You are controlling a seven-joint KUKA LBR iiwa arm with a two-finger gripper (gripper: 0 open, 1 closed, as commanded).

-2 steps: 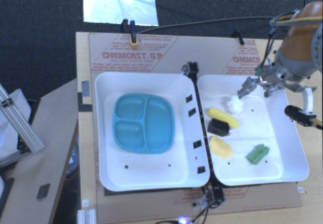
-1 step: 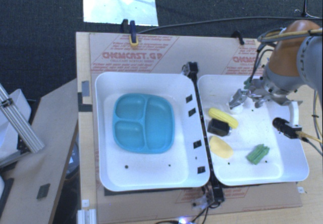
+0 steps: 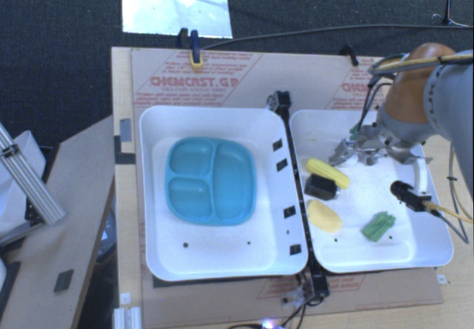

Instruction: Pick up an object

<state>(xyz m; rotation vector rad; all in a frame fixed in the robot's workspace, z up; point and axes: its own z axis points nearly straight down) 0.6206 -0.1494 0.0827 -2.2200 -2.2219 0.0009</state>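
Grey metal fingers of the gripper (image 3: pixel 358 151) stand spread wide with nothing between them, low over the back part of the right bin (image 3: pixel 429 246), close to its far edge. The arm (image 3: pixel 415 98) comes in over that bin's right rim, its orange band just above the wrist, and the tilt of the wrist aims the tool toward the bin's left side, probably so that it can come down on something there.

Nearest the tool lies a yellow corn-like piece (image 3: pixel 328 171), just forward and left of the fingertips, and touching it on the front side sits a small black block (image 3: pixel 321 187). Further toward the front edge is a pale yellow lump (image 3: pixel 324 216), and well apart, near the front right corner, a green bundle (image 3: pixel 378 225). Any of these would serve; the corn piece looks the likeliest target.

Across the dividing rims, the left bin (image 3: pixel 159 246) carries a blue divided plate (image 3: pixel 211 180) in its middle, apparently left as the place for dropping things.
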